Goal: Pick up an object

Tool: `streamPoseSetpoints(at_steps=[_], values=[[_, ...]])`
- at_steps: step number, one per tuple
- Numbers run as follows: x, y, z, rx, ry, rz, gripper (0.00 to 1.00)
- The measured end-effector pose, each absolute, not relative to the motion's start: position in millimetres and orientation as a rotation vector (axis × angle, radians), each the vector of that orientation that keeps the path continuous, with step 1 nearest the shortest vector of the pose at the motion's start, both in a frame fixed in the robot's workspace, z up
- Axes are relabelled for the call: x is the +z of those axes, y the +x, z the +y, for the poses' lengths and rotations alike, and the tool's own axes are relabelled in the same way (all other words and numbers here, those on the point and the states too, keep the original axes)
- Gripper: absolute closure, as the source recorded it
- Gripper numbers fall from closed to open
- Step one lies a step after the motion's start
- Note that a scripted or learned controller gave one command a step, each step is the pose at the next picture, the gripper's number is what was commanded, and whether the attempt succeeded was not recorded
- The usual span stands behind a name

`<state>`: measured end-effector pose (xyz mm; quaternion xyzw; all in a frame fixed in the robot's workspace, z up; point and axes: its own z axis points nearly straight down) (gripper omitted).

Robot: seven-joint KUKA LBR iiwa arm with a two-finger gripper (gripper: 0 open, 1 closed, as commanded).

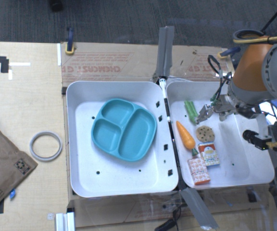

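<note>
Two white bins sit side by side on the counter [28, 105]. The left bin [81, 177] holds a blue three-part plate [124, 129], lying flat near its middle.

The right bin [244, 167] holds the small things. A green piece [191, 110] lies near the back left corner. An orange carrot [185, 134] lies aslant just in front of it, close to the wall between the bins. A round brown cookie [205, 133] sits just right of the carrot. Two small red-and-white packets [203, 163] lie side by side in front of the cookie, near the bin's front.

The arm [254, 71] reaches in from the right, and its gripper [207, 113] hangs over the back of the right bin, between the green piece and the cookie. How far the fingers stand open cannot be told, and nothing shows between them.

On the counter left of the bins lie a tape ring [45, 145] and a brown box [1, 167].
</note>
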<state>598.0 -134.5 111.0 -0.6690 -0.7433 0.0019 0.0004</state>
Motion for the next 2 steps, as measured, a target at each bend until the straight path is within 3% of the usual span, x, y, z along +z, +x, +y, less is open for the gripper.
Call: streamPoseSetpoints(at_steps=[1, 2], values=[[89.9, 565.5, -105.3, 0.005, -2.074, -2.356, 0.00], [100.7, 567.0, -107.6, 0.002, -2.082, -2.355, 1.00]])
